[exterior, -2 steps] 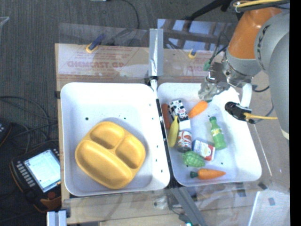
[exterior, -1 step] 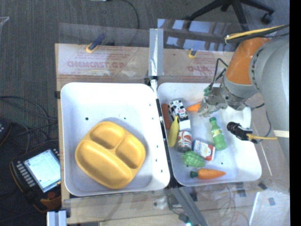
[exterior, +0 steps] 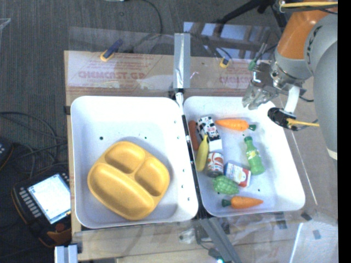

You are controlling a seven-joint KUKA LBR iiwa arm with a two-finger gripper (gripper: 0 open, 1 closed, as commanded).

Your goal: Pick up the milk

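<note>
From where I sit, the task is barely started: the arm (exterior: 307, 32) hangs over the far right corner of the right bin (exterior: 288, 163), and its gripper (exterior: 256, 98) carries nothing. Its fingers point down with only a narrow gap between them. Reaching, closing and lifting are all left to do.

The left bin (exterior: 93, 119) holds one thing, a big yellow divided tray (exterior: 129, 178) lying upside down.

The right bin is crowded. The milk (exterior: 209, 131), a small cow-patterned carton, lies near the bin's left wall, well apart from the gripper, with a banana (exterior: 203, 153) touching it and a carrot (exterior: 233, 125) just beside. Nearer me lie a green bottle (exterior: 253, 155), a red can (exterior: 215, 164), a red-and-white packet (exterior: 237, 174), a green vegetable (exterior: 225, 186) and a second carrot (exterior: 244, 203).
</note>
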